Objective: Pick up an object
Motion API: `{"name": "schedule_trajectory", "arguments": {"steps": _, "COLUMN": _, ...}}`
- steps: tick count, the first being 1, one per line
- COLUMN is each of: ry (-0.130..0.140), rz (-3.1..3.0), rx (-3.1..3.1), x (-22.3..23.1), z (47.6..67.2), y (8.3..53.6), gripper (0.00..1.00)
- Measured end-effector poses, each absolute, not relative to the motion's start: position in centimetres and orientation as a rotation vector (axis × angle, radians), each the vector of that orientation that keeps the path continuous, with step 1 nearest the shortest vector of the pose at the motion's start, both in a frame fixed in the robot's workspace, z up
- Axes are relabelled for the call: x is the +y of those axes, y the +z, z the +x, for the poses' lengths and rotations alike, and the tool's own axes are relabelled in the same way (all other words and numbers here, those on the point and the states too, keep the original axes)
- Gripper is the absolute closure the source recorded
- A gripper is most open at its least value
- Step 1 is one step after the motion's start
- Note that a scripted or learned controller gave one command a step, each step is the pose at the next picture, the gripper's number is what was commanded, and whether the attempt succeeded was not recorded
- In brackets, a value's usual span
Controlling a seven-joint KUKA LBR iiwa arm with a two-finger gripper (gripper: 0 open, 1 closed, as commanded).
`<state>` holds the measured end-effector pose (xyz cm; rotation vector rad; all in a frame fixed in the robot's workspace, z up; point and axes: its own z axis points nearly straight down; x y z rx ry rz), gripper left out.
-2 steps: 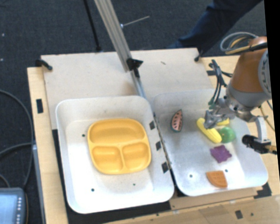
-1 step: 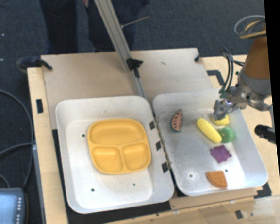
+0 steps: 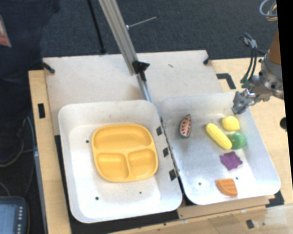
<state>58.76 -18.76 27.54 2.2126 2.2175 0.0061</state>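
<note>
Over the far right corner of the right bin (image 3: 204,190), the gripper (image 3: 240,102) hangs at the end of the grey arm that enters from the right, and whether its jaws stand wide or narrow cannot be told at this size; nothing shows between them. Just below and left of the gripper lies a small yellow lemon-like toy (image 3: 231,123), apart from the gripper. Touching that toy's lower left is a yellow corn cob (image 3: 218,135), lying at a slant, and against the cob's lower right end sits a green round toy (image 3: 238,140). Below these, a purple toy (image 3: 231,160) rests on the bin floor, and nearer the front edge lies an orange wedge-shaped toy (image 3: 227,187). Toward the left side of the same bin, well apart from the others, a watermelon slice (image 3: 185,126) lies by itself. The left bin (image 3: 83,206), beside the right one and touching it along the middle edge, holds a yellow divided tray (image 3: 124,152) with three compartments. Both bins rest on the table (image 3: 92,78), and a slanted metal rail (image 3: 121,34) rises from behind the place where the bins meet.
</note>
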Motion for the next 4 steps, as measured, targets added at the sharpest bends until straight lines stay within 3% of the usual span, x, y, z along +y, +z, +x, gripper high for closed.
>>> {"name": "schedule_trajectory", "arguments": {"steps": 1, "ry": 0.002, "rz": 2.216, "rx": 2.222, "x": -18.9, "z": 58.8, "y": 29.3, "gripper": 1.0}}
{"name": "schedule_trajectory", "arguments": {"steps": 4, "ry": 0.0, "rz": 2.215, "rx": 2.228, "x": -4.4, "z": 58.7, "y": 26.3, "gripper": 1.0}}
